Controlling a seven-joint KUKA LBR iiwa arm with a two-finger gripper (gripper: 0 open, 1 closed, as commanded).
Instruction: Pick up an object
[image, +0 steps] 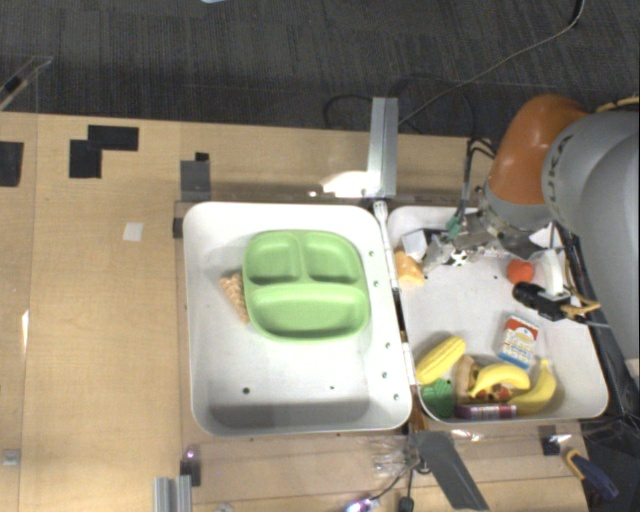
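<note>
Gripper (452, 243) low at the right bin's (575, 395) far-left corner, near a pale orange object (408, 267); finger state cannot be told; green divided plate (304, 284) in left bin (205, 330).

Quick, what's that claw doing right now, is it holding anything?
Claw: low in the right bin, at its far left corner; grip cannot be told.

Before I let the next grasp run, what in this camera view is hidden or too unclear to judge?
- Gripper: small, cluttered with cables at the right bin's far end; open or shut is unclear.
- Tan item: mostly under the green divided plate in the left bin; identity unclear.
- Pile at the right bin's near edge: the bananas and corn overlap a dark item, too hidden to identify.
- Small carton: label too small to read.
</note>
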